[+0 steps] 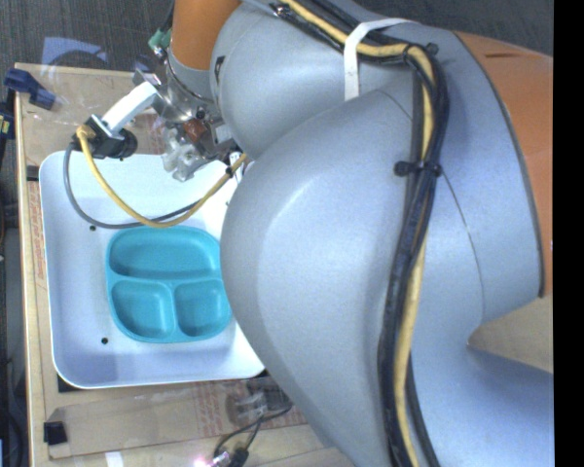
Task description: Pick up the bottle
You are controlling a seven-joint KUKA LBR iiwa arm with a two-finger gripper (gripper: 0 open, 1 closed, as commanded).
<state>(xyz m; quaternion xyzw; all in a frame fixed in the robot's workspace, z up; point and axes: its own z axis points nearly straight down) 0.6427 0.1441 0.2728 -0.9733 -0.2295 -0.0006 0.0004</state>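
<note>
Here the grey arm (pixel 370 241) bulks across most of the view, its orange band (pixel 200 13) at the top. The gripper (pixel 183 156) hangs over the far end of the white bin (pixel 63 261); whether it is spread or pressed together I cannot tell. A blue divided tray (pixel 165 285) lies in that bin. The bottle's place cannot be made out.

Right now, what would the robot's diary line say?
arm: reaching over white bin | gripper: above bin's far end, fingers unclear | in bin: blue divided tray | bottle: not held
</note>
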